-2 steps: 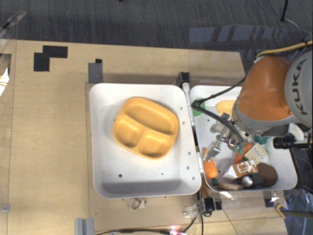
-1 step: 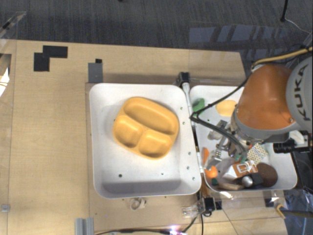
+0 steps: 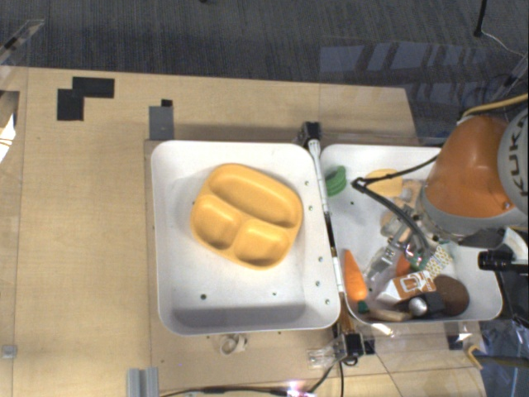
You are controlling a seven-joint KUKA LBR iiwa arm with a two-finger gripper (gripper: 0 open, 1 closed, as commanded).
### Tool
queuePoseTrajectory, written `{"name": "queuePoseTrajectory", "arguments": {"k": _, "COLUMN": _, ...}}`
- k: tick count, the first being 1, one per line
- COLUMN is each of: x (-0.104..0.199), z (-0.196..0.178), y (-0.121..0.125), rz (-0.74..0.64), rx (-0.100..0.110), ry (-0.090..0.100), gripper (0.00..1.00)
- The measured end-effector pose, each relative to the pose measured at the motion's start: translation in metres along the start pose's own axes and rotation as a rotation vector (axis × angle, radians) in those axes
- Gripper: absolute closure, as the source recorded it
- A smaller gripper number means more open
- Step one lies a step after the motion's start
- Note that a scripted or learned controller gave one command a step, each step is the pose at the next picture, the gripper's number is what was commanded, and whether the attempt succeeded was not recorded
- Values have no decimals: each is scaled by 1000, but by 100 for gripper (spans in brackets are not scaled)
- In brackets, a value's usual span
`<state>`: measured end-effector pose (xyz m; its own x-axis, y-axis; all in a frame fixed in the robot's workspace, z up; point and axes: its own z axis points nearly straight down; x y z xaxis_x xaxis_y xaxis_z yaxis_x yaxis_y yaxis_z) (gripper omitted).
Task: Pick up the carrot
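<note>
The orange carrot (image 3: 355, 276) lies in the right bin (image 3: 357, 222), along its left wall near the front corner, thin tip pointing back. My gripper (image 3: 385, 265) hangs low over that bin just right of the carrot, at the end of the grey arm with the orange band. Nothing shows between the fingers (image 3: 379, 270), and the carrot is beside them, apart or barely touching.
A yellow three-compartment tray (image 3: 246, 213) sits in the left bin (image 3: 178, 304). The right bin also holds a green item (image 3: 335, 181) at the back left, a yellowish item (image 3: 385, 175), a brown round object (image 3: 450, 294) and small clutter (image 3: 413, 284) at the front right.
</note>
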<state>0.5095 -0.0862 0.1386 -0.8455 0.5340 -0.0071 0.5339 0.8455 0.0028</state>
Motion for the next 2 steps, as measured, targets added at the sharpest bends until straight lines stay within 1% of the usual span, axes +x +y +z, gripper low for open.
{"name": "queuePoseTrajectory", "arguments": {"k": 1, "x": 8, "z": 33, "y": -8, "rz": 6, "rx": -2, "ry": -22, "gripper": 0}}
{"name": "queuePoseTrajectory", "arguments": {"k": 2, "x": 42, "z": -48, "y": 31, "rz": 416, "rx": -4, "ry": 0, "gripper": 0}}
